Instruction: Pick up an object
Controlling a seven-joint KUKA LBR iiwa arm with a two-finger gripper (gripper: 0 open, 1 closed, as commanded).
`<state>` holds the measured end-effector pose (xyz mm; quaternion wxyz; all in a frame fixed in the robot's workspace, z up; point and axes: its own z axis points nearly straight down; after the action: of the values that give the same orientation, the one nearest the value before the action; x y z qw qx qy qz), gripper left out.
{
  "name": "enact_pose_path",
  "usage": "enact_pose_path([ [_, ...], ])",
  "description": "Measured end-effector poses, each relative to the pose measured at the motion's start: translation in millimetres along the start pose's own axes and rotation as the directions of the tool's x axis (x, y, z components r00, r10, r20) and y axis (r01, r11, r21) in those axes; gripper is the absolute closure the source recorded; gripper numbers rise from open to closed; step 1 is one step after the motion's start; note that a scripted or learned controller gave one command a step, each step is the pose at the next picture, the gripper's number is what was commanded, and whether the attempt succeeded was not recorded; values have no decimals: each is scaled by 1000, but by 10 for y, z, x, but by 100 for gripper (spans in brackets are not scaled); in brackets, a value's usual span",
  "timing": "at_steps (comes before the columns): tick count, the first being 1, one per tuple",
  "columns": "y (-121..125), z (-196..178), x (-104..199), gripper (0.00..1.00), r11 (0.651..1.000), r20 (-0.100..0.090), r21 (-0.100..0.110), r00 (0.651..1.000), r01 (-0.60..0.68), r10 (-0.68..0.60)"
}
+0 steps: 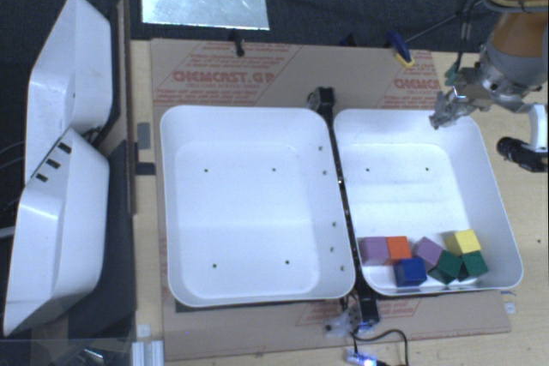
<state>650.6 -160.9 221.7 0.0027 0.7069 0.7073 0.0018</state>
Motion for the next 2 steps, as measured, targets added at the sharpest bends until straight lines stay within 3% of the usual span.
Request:
enact_pose_path([
  [1,7,-263,-1,100,1000,-1,3,1000,0,0],
  [2,-125,-133,526,100,1000,-2,7,1000,4,-4],
])
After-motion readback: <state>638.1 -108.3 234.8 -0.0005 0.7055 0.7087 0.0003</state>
